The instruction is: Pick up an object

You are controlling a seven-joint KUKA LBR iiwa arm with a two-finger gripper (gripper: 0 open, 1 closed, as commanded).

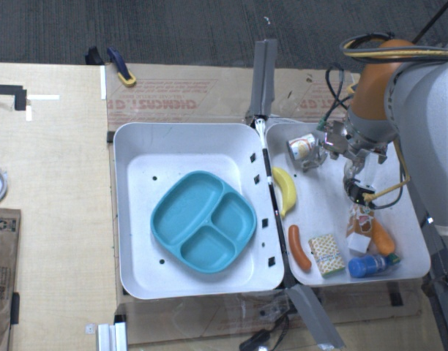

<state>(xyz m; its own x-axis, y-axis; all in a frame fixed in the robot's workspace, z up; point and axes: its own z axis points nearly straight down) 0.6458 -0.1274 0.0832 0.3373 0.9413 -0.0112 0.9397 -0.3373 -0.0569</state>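
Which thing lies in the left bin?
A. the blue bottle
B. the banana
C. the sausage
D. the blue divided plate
D: the blue plate lies alone in the left bin, while the banana, sausage and bottle lie in the right bin.

Left bin (129,196) holding a divided plate (203,221), right bin (411,225) beside it — banana (285,189) along its left wall, sausage (299,248) below that, small box (326,254) right of sausage, bottle (369,266) further right, can (302,149) near back — gripper (317,152) at the can.
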